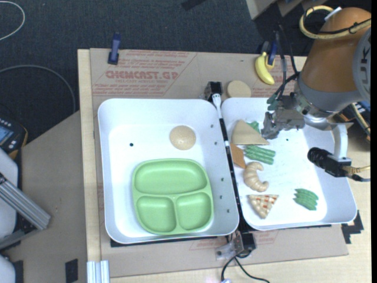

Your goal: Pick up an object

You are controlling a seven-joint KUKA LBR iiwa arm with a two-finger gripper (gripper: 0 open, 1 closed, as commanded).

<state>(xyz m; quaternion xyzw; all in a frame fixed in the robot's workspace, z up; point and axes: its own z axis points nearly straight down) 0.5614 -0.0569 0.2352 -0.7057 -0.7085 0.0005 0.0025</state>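
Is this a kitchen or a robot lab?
Probably a robot lab, not a kitchen. A robot arm reaches over two white bins on a cardboard-topped bench, the food looks like toys, such as a croissant, and cables lie on the floor.

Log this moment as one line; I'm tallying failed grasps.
arm: over right bin | gripper: above sandwich wedge, fingers unclear | held: nothing seen | left bin: green tray, bun

Even, bright overhead lighting; white bins [112, 158] near overexposure, with soft short shadows. Dark floor [47, 16] at upper left underexposed; overall focus slightly soft.
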